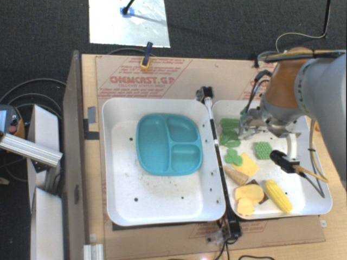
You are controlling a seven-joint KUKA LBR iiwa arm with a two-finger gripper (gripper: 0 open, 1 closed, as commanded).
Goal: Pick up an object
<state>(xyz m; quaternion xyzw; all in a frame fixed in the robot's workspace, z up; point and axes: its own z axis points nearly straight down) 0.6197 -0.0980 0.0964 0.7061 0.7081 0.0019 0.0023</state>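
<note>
Nearest, the right bin [313, 195] holds a corn cob [278, 196] and yellow pieces [249, 192]; farther back, a teal divided plate [168, 144] lies in the left bin [123, 198] and small green pieces [263, 149] in the right; farthest, a green block [230, 129] sits just beside the gripper [249, 125], whose grip, spread or closed, cannot be made out.

The arm [320, 85] runs off the right edge and covers the far corner of the right bin [301, 191]. The gripper [250, 126] overlaps a green piece [229, 129] whose shape is unclear. The left edge cuts a grey device [6, 118].
</note>
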